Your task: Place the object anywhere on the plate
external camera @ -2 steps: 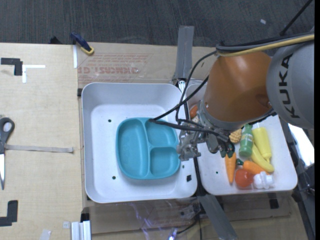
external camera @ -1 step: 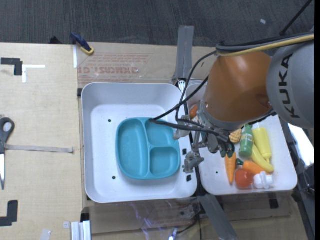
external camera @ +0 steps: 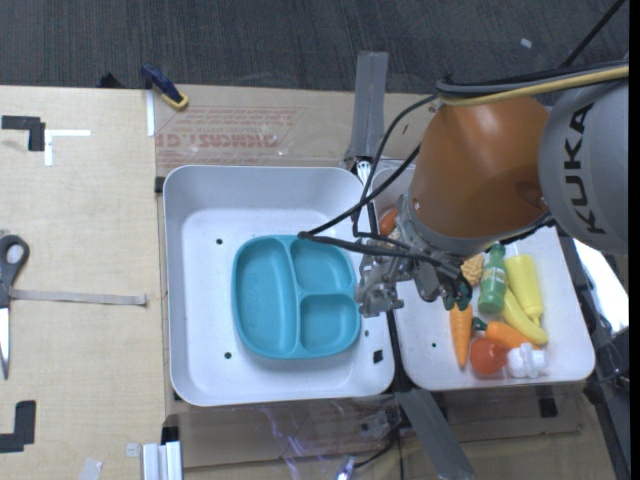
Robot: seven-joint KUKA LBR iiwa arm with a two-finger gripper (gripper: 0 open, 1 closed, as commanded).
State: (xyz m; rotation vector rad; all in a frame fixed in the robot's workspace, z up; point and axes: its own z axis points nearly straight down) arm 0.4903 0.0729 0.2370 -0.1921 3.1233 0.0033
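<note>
your table (external camera: 80, 228) carries two white bins; the end effector (external camera: 375, 293) (grip state impossible to tell) hovers just right of the blue plate (external camera: 295, 296), toy food (external camera: 505, 313) further right.

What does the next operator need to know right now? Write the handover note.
Gripper: low over the right edge of the left bin, beside the plate; nothing seen between its fingers, and whether they are open or shut is unclear.
Plate: blue, three compartments, lying in the left bin with nothing on it.
Toys: corn, carrot, green bottle, tomato and others piled in the right bin.
Done: nothing placed yet.
Left: pick one toy and set it on the plate.
</note>
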